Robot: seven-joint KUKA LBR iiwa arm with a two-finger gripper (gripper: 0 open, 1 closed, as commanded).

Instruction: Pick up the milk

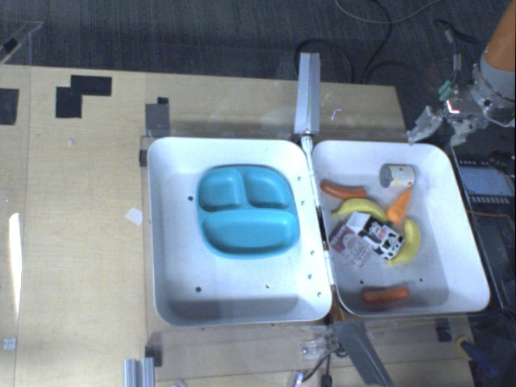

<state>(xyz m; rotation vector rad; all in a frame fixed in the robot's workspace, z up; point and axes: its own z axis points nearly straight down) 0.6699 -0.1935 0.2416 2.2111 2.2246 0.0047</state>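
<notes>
The milk [369, 239] is a small carton with black and white patches and a pink side. It lies on its side in the middle of the right bin [463, 216], wedged among the other food. My gripper [443, 127] hangs above the bin's far right corner, well up and right of the milk, with its two fingers spread apart and nothing between them.
Around the milk lie two yellow bananas [360, 208] [412, 244], an orange carrot [399, 205], a sausage [344, 190], a grey can [397, 175] and another sausage [384, 296] near the front. The left bin [173, 256] holds a blue divided plate [246, 210].
</notes>
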